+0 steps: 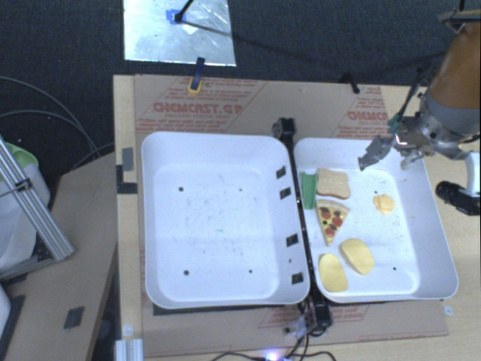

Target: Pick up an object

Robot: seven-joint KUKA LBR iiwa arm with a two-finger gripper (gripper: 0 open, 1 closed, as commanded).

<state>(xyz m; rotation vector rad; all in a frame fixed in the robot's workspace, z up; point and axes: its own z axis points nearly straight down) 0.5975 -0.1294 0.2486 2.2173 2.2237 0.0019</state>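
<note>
One camera hangs fixed above the bench, looking down at a slant from the near side. The left bin (218,220) sits about mid-frame, its twin (428,224) to the right of it, floor and a metal sheet (179,21) beyond it.

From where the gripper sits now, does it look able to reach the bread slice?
Probably yes: the gripper hovers over the right bin, and the bread slice lies uncovered, with nothing between them.

Toast slice (334,183), pizza wedge (331,220), three yellow pieces, right bin (432,224)
</note>
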